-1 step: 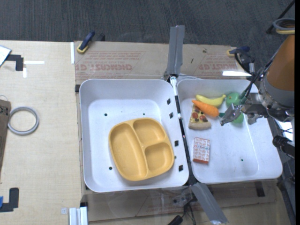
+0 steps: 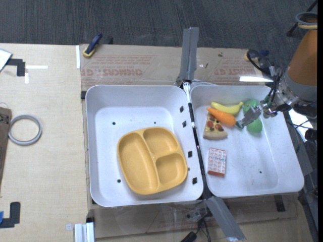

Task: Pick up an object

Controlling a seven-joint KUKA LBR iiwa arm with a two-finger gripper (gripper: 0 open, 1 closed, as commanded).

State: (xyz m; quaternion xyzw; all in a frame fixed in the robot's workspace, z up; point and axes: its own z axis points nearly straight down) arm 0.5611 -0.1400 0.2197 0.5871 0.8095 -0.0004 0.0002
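Toys cluster in the upper part of the right bin (image 2: 282, 180): a yellow banana (image 2: 226, 107) lies nearest the bin's back wall, an orange carrot (image 2: 222, 116) touches it just below, and a pizza slice (image 2: 214, 127) sits under the carrot toward the divider between the bins. A green round object (image 2: 254, 122) lies to the right of the carrot, partly covered by the gripper (image 2: 247, 119), which reaches in from the bin's right side and hangs over it; whether its jaws are spread or pressed together cannot be told. A small red-and-white box (image 2: 217, 162) lies apart from the cluster, nearer the bin's front. Beyond the divider, the left bin (image 2: 101, 135) holds a yellow divided plate (image 2: 152, 159). A roll of tape (image 2: 23, 129) rests on the bench well left of that bin.
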